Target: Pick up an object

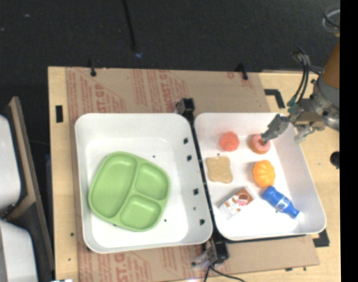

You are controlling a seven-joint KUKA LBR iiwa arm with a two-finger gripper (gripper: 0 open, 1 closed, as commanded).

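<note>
**A:** What does the setup rest on?

**B:** A pale wooden bench (61,175) covered by a brown cardboard sheet (138,93) with red print, dark floor across the top of the frame. Two shallow white bins sit side by side, glossy plastic with rounded corners. The left bin (88,134) holds a matte green divided plate (129,191), roundish, with three compartments.

**B:** The right bin (308,187) carries the small items: a round pinkish-red piece (229,140) near its upper middle, a tan toast-shaped slice (218,169) below that, a ribbed orange pumpkin-like toy (263,173) at centre right, a small white and red carton (236,202) lying tilted, and a blue bottle with a white cap (280,201) lying on its side at lower right.

**A:** And the arm?

**B:** It comes in from the right edge, grey metal with cables. The gripper (266,138) is low over a second pinkish round object (260,145) in the bin's upper right, its grey fingers touching or just above it. Whether the jaws are wide or closed on it, I cannot tell.
</note>
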